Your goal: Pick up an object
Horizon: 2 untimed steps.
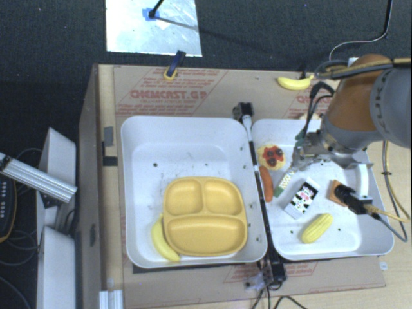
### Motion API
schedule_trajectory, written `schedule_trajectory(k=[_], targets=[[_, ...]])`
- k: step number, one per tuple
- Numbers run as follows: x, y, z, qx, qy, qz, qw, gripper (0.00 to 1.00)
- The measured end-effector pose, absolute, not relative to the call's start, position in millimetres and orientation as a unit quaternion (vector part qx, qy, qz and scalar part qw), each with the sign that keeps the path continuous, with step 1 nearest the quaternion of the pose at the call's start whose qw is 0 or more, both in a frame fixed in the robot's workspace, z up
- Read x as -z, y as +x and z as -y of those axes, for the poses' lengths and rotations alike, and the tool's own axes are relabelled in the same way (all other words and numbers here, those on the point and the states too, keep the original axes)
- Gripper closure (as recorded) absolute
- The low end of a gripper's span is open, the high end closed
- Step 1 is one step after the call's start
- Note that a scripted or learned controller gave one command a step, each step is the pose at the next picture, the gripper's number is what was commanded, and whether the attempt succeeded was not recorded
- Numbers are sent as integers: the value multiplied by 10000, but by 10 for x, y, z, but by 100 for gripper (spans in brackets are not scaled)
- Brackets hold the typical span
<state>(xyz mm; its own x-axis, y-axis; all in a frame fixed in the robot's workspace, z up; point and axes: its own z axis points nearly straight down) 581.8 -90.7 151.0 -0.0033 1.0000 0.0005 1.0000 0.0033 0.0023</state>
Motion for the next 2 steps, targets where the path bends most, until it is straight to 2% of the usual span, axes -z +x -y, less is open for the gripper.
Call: schedule_trajectory(k=[1, 2], targets=[[-1505, 5814, 912, -6, 7063, -7079, 4, 0], [-841, 5730, 1216, -1, 7068, -7074, 3, 0]])
